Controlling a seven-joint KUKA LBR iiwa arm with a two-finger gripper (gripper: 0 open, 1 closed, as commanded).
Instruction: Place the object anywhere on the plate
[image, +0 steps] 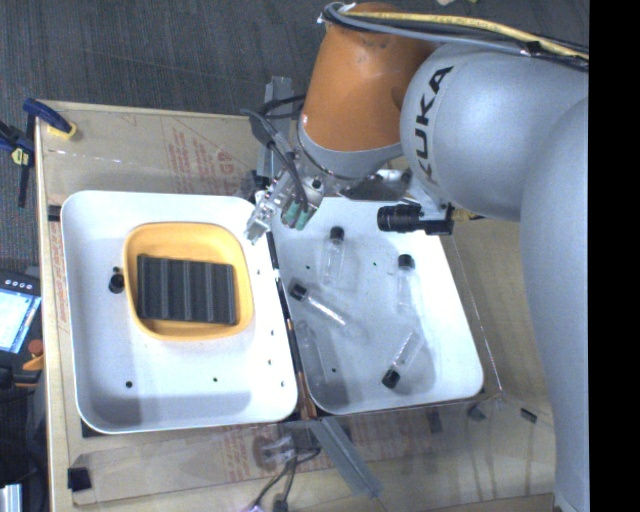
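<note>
In the left bin, a rounded yellow plate with ribbed dark centre.

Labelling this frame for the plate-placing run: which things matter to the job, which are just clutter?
Job:
- yellow square plate with dark ridged centre, in the left white bin
- clear plastic tubes with black caps, in the right white bin
- two-finger gripper

Clutter:
- blue clamp
- small screen device

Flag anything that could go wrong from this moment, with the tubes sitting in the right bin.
The clear tubes lie scattered and overlapping in the right bin, so a grasp may slip or catch two. The gripper hangs over the rim between the bins, risking a bump. The plate holds a ridged insert; a tube could roll.
</note>
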